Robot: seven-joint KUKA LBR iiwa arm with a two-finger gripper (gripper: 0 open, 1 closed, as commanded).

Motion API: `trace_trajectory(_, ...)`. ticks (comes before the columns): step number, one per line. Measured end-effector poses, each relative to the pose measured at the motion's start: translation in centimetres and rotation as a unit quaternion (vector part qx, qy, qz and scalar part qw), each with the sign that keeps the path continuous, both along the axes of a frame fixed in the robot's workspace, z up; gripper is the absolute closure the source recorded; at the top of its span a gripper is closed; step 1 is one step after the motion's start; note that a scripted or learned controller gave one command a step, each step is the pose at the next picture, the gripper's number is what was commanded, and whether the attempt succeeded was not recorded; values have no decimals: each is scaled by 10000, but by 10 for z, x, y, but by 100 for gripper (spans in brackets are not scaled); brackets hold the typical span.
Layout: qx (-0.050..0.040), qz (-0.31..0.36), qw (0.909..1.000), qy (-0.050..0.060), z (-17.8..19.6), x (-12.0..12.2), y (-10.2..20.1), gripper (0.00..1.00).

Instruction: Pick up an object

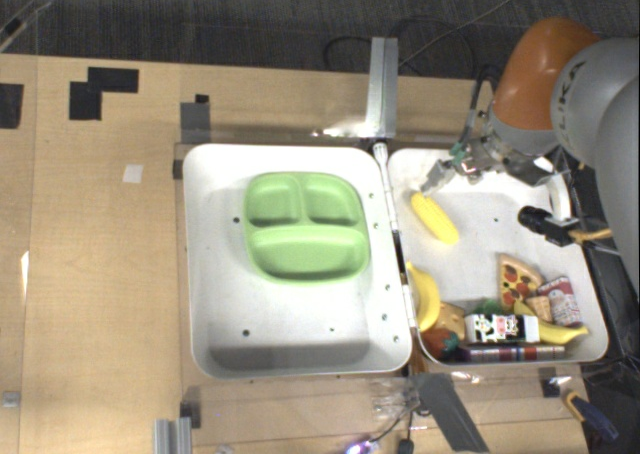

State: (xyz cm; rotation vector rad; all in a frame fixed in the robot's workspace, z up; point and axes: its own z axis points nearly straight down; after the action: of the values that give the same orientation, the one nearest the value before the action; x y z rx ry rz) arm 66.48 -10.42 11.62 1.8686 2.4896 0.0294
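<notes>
Dark carpet runs behind a pale wooden bench (90, 272) that carries two shallow white bins side by side. A green divided plate (303, 225) lies in the left bin (215, 332). Over the far part of the right bin (490, 217) hangs the gripper (447, 174), its fingers parted a little with nothing between them. A yellow corn cob (435, 218) lies just near of it, apart from the fingertips. Along the bin's near edge sit a banana (426, 298), a pizza slice (518, 285), a small carton (501, 328) and other toy foods crowded together.
</notes>
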Motion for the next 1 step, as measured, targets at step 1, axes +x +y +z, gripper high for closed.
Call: trace_trajectory(1, 8, 134, 9998, 118, -27, -34, 5, 0)
